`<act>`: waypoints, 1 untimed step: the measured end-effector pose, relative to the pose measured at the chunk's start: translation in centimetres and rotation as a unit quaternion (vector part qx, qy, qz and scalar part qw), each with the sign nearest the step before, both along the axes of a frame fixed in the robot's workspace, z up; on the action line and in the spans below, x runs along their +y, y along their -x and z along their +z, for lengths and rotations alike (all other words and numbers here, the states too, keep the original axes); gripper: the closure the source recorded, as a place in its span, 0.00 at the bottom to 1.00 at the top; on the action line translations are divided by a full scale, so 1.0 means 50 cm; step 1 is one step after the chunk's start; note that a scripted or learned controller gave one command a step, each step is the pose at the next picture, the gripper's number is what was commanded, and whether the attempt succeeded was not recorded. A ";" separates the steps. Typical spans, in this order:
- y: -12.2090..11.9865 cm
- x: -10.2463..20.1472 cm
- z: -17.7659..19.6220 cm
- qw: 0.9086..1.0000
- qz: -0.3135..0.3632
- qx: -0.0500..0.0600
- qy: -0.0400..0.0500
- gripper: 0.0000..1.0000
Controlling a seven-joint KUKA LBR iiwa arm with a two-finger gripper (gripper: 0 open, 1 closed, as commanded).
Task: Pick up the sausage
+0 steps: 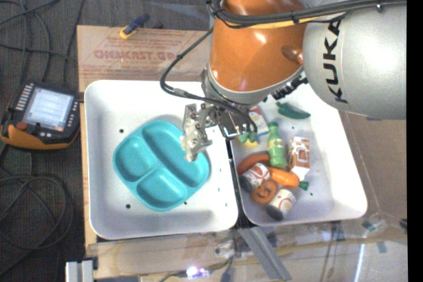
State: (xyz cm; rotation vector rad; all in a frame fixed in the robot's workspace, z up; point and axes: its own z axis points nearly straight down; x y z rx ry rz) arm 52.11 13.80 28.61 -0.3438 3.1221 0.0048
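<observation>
Judging by looks, the sausage [253,161] is a small toy: light, prob hard plastic w/ a smooth, rounded skin, so slippery under hard pads and apt to roll or squirt out if pinched off-centre. It lies in the right bin [349,176], near that bin's left wall, about mid-way along it, slanting up toward the green bottle [277,148], which sits touching or just beside its upper end. Below it a can [256,176] presses close, w/ the carrot [285,177] to the right, and a pretzel-like piece [264,193] and 2nd can [283,202] further toward the bin's near edge. Crowded, so best hold is prob across the short axis at mid-length, fingers dropping into what little gap there is on either long side; the ends look too hemmed in. Arm pose: big orange wrist band hangs over the seam betw. the two bins at their far edge, grey link running off right. Gripper [193,135] points down-left and sits over the left bin [106,115], above the right rim of the teal tray [149,172], well apart from the sausage. Fingers look close together, narrow gap, nothing visible betw. them. Needs a shift right across the bin wall before any descent.
</observation>
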 end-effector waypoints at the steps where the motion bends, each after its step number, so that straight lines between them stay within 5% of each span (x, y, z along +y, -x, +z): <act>1: -0.037 -0.078 -0.063 0.992 0.123 0.000 0.001 1.00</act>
